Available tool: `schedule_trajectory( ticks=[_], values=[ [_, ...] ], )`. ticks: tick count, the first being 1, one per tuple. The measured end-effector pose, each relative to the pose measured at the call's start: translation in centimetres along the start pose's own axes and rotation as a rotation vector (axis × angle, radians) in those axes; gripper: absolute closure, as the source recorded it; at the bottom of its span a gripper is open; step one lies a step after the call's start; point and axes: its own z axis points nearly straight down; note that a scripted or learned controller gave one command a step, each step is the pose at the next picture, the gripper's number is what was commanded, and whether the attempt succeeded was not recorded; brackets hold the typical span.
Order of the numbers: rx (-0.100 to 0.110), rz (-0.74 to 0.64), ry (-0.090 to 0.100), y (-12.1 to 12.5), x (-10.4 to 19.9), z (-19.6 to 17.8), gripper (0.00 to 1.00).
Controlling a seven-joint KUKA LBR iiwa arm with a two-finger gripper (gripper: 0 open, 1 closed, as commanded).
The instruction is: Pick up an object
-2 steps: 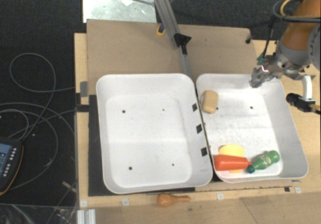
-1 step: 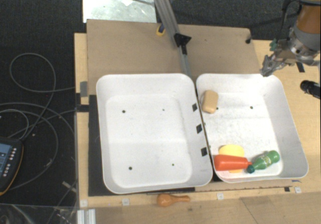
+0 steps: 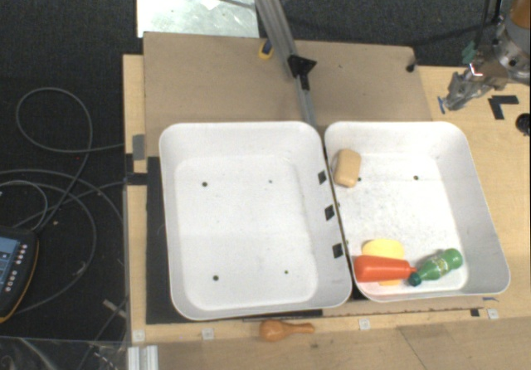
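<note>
Camera view. Landmark: the right bin (image 3: 465,153). Gripper (image 3: 458,95) hangs just outside its far right corner, above the bench (image 3: 216,78), nothing between the fingers; whether the jaws are spread or pressed together cannot be told at this size.

Candidates all lie inside the right bin. Tan block (image 3: 347,167) at its far left edge, just beside the divider wall, well apart from the rest. In the near part: yellow piece (image 3: 384,248), orange carrot-like piece (image 3: 382,269) touching it on the near side, green bottle (image 3: 436,265) touching the carrot's right end, close to the near rim.

Handling, as judgement: all look like light toy items. The block looks soft or foam-like, matte, likely forgiving; take it across its short sides, minding the wall. Bottle looks smooth plastic, prone to roll or slip; grip across the body. The clustered three crowd each other.

Surface: bin floor smooth, white, shallow-walled, lightly speckled. Left bin (image 3: 178,194) adjoins. A tan pear-shaped item (image 3: 284,328) lies on the bench beyond the left bin's near rim.
</note>
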Motion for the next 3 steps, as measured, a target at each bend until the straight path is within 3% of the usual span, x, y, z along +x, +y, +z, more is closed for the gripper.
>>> schedule_trajectory(
  ticks=[3],
  values=[
    [0.009, -0.005, 0.005, -4.7, 16.0, 0.6, 1.0]
  ],
)
